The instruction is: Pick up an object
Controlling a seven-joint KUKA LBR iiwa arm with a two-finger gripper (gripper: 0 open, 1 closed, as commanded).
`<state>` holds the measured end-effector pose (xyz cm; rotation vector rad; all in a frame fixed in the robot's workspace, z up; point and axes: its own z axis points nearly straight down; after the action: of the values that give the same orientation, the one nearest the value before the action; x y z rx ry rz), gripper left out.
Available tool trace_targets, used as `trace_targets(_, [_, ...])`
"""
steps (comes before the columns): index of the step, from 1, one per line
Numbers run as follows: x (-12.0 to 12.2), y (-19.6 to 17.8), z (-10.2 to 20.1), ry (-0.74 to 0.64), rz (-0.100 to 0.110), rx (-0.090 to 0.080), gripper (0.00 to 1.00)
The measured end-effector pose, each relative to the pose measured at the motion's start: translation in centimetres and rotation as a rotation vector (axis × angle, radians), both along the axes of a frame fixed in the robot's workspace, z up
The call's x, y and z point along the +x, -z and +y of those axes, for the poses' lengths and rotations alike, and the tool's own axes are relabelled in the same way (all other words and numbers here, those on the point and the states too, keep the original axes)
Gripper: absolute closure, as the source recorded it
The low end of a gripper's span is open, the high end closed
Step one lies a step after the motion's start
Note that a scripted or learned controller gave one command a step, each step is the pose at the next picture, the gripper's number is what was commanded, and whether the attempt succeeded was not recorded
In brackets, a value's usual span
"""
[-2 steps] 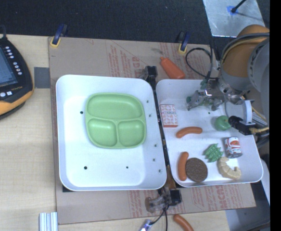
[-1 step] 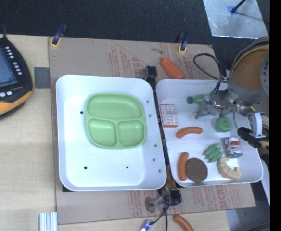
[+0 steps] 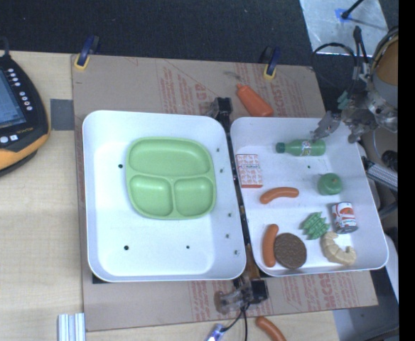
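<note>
The pincer (image 3: 326, 128) hangs over the right bin's (image 3: 378, 212) far edge, just beside a small green bottle (image 3: 301, 147) lying on its side; whether it is open I cannot tell. The bottle looks light, rigid, smooth and prone to rolling, best gripped across its middle.

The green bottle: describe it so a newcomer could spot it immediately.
Look in the right bin, along its far edge. The green bottle lies on its side there, just under the gripper. Unlike the round green object nearby, it is long, with a label band.
</note>
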<state>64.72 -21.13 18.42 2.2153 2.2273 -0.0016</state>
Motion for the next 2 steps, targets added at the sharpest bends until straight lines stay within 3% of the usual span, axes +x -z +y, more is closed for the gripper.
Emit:
trace_targets(1, [-6.3,9.3,1.9,-0.001,0.005,0.000,0.00])
trace_targets(2, [-11.1,9.3,-0.1,0.000,0.003,0.000,0.00])
